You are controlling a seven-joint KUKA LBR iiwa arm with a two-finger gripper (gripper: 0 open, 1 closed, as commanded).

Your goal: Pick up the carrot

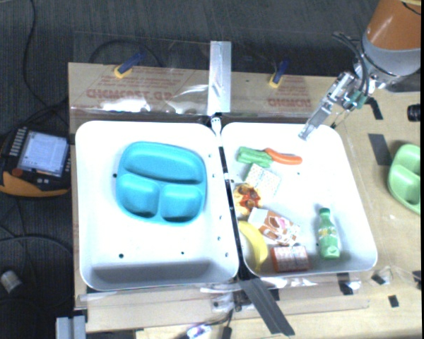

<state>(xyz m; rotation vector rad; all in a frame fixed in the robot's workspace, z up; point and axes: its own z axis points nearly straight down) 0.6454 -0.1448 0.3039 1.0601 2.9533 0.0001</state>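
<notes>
Your claw (pixel 307 130), its opening too small to tell, hovers over the right bin's (pixel 353 189) back edge while the carrot (pixel 283 157) lies near that edge touching a green packet (pixel 254 156), which a careless grab could snag instead.

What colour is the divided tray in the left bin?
Blue divided tray, seen in the camera view.

Robotics lab: taped cardboard bench (pixel 162 90), loose cables (pixel 28 20), handheld controller (pixel 35 157).
</notes>
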